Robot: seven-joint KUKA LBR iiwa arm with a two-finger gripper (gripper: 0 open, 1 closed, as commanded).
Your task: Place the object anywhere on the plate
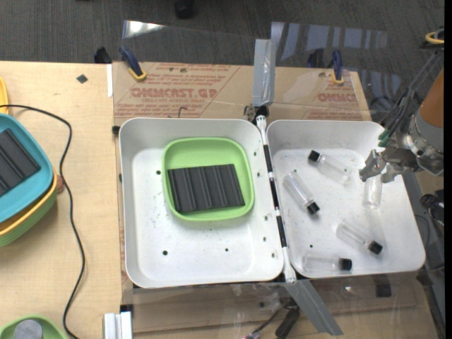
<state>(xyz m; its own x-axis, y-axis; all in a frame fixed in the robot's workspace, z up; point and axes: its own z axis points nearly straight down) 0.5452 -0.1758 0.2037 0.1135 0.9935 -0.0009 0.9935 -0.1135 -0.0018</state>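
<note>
A green plate (244, 162) sits in the left white bin (141, 210), with a black ribbed mat (205, 188) lying on it. Several clear vials with black caps lie in the right bin (406, 256): one at the back (323, 160), one near the divider (299, 191), two at the front (356, 234) (323, 263). My gripper (376, 175) is over the right bin's right side. A clear vial (372, 193) hangs upright from between its fingers, its upper end hidden by them.
Teal and green dishes (21, 182) are stacked at the left edge of the wooden bench, with a black cable (70, 210) running past them. Cardboard (183, 87) and clamps (131, 62) stand behind the bins.
</note>
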